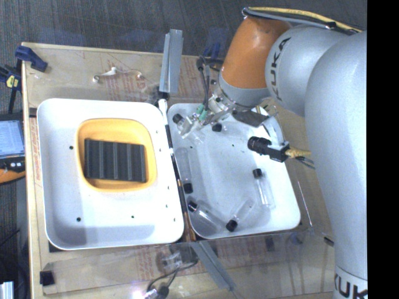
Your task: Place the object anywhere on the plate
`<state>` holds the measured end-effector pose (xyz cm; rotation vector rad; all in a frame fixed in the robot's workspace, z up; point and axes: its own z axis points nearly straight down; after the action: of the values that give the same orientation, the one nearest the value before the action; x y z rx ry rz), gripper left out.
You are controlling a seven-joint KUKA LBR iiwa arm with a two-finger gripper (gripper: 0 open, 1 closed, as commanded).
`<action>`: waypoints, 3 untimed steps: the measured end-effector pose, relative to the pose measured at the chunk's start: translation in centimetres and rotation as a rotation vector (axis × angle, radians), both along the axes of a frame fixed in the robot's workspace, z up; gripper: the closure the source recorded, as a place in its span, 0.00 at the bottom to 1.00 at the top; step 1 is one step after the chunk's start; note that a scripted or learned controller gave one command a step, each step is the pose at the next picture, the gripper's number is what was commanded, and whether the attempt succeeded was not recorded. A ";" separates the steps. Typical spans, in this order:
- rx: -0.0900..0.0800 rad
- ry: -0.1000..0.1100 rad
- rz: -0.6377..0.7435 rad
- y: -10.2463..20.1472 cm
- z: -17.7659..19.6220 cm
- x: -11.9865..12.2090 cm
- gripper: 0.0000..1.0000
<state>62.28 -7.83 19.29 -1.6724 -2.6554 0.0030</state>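
Arm (pixel 324 104) comes in from the right, orange band (pixel 249 48) sitting over the far edge of the right bin (pixel 218 167). Gripper (pixel 202 114) is low at that bin's far-left corner, with clear plastic and a bit of green at its tip. Can't tell how far the fingers are open or whether anything sits between them; the wrist hides most of it.

Task objects look like clear plastic vials with black caps, all in the right bin: one vial (pixel 265 189) toward the right wall, one (pixel 240 215) tilted near the near wall, another (pixel 202 213) at the near-left corner, and a small black cap (pixel 187 187) by the left wall. A black cylindrical part (pixel 265 146) sticks out below the wrist, over the bin's right side.

Left bin (pixel 62 217) holds the plate (pixel 115 154): yellow-rimmed, rounded-square, with a dark ribbed insert (pixel 115 161) in its middle. No vial is on it.

Both bins sit side by side, touching, on the wooden table (pixel 81 61). Blue clamp (pixel 28 58) at the far-left corner.
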 end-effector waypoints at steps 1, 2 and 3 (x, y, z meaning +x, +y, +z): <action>-0.001 -0.004 0.203 4.3 3.2 3.4 1.00; -0.001 -0.004 0.202 4.3 3.2 3.4 0.00; 0.000 0.000 0.099 4.6 -0.2 -0.6 0.00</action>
<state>61.71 -3.24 19.08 -1.5398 -2.7349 0.0033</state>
